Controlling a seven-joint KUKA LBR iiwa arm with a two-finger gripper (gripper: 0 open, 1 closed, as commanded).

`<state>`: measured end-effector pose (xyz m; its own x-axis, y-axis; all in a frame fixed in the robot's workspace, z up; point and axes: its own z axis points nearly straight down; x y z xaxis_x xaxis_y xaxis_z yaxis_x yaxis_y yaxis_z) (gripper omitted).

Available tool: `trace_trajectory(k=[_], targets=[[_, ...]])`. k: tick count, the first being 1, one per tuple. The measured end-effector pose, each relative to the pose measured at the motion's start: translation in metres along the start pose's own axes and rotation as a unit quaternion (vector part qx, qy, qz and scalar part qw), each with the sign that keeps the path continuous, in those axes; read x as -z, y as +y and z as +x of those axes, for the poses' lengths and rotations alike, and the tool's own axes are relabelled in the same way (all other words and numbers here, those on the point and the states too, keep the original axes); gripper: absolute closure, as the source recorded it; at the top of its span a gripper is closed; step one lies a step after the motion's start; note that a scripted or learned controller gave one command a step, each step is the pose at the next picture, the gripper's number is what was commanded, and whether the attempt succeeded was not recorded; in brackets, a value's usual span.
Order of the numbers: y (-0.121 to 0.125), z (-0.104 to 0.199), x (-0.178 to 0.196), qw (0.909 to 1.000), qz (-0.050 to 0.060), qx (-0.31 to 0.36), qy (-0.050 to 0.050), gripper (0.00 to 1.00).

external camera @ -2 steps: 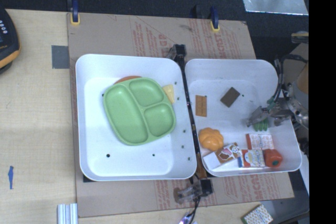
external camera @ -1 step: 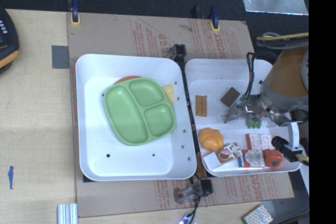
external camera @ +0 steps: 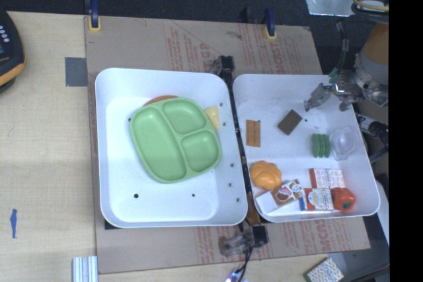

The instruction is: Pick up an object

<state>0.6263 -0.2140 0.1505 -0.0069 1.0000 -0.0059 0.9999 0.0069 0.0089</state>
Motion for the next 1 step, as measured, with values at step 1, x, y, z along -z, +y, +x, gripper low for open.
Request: trace_trajectory(k=[1], targets=[[-0.0696, 0.0026, -0.0087, 0.9999, 0.009, -0.002, 0.004, 0.0]])
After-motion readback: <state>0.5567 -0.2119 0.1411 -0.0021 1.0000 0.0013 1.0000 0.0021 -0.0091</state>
